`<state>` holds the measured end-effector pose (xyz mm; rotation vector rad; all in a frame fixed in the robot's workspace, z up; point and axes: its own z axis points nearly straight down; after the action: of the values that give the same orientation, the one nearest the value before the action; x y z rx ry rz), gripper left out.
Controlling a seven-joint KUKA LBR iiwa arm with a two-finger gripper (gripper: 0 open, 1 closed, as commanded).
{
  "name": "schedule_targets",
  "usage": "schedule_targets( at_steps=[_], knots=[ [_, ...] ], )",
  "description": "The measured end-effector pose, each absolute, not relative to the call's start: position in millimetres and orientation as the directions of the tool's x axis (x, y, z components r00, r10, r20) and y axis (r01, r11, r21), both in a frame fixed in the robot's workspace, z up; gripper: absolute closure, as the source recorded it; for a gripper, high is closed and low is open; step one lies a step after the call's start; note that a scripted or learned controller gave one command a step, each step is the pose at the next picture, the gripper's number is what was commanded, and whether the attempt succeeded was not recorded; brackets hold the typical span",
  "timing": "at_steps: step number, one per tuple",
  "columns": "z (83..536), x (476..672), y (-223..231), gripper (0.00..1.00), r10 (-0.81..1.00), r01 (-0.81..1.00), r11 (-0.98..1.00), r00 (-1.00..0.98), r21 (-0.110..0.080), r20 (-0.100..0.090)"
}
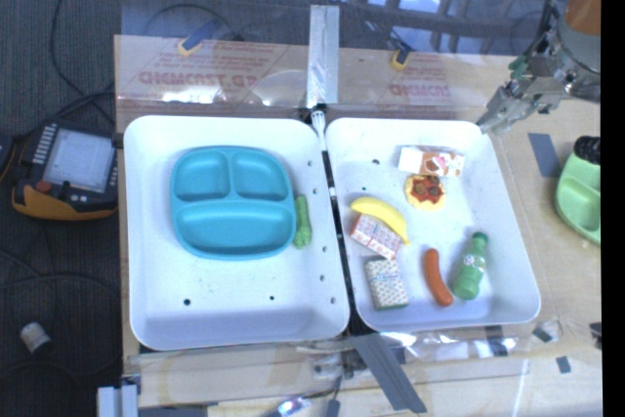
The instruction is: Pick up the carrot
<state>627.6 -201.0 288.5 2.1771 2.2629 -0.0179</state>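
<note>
A: One gripper (493, 117) is at the upper right, above the far right corner of the right bin (518, 239). It touches nothing and holds nothing.

B: How far open is it?

A: This I cannot tell; its tip is small and blurred. The arm (571, 34) comes in from the right edge and slants down to the left, with the orange band at the top corner.

B: Where is the carrot?

A: The carrot (437, 276) lies on the floor of the right bin, in the near part, well apart from the gripper. Its long axis runs almost from far to near, the near end a little to the right. A green bottle (470, 265) lies just beside it on the right, and a small box (387, 282) is on its left. A banana (379, 215) is further up.
</note>
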Motion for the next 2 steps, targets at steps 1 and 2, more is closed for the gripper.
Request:
schedule_targets(
  at_steps=[1, 2],
  knots=[
    [296.9, 628.2, -200.7, 1.0, 0.999, 0.999, 0.04, -0.04, -0.008, -0.009],
    [296.1, 668.6, -186.1, 1.0, 1.0, 1.0, 0.027, -0.027, -0.003, -0.004]
  ],
)
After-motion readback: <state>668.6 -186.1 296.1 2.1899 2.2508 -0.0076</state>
